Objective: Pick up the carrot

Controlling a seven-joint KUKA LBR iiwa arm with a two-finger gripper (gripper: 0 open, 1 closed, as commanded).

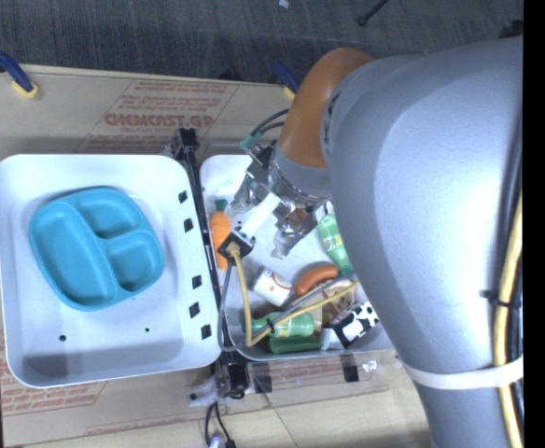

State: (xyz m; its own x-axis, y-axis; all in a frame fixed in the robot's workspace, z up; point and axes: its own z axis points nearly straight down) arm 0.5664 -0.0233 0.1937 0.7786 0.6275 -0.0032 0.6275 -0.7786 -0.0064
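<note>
1. My gripper (274, 220) hangs low over the right bin (218, 171), just right of the carrot (219, 230); open or closed, I cannot tell.
2. The carrot lies against that bin's left wall, just beside the gripper; nothing shows it held.
3. A blue divided tray (95, 245) sits in the left bin (30, 343); toys crowd the right bin's near end.

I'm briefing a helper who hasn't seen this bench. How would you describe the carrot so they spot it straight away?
Take the right-hand bin, the cluttered one under the grey arm, not the left bin with the blue divided plate. Look along its left wall, beside the black divider between the bins. The carrot is the small bright orange piece there, just left of the gripper; the brown sausage-like item lies further right.
</note>
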